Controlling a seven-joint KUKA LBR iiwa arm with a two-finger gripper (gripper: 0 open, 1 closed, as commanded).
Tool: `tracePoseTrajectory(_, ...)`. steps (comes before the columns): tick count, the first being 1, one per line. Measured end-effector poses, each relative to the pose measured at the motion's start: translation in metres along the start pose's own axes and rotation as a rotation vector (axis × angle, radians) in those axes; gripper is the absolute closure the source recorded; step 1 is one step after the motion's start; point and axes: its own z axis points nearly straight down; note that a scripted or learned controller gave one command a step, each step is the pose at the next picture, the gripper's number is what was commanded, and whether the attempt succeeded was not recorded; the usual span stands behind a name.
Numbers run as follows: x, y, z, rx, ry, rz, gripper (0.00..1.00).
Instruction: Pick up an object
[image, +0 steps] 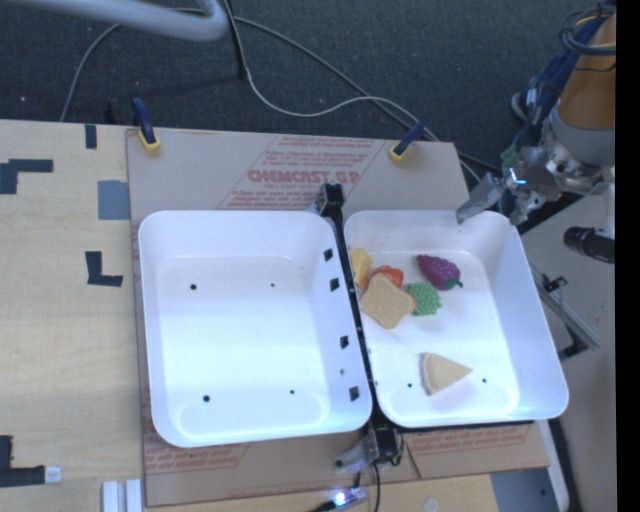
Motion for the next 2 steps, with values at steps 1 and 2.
tracePoseTrajectory(1,0.047,-0.037,0.114,0.013,0.005,-0.001,0.0)
tracePoseTrajectory(2,0.1,-0.022,0.172,-0.004,-0.006,-0.004,0.0)
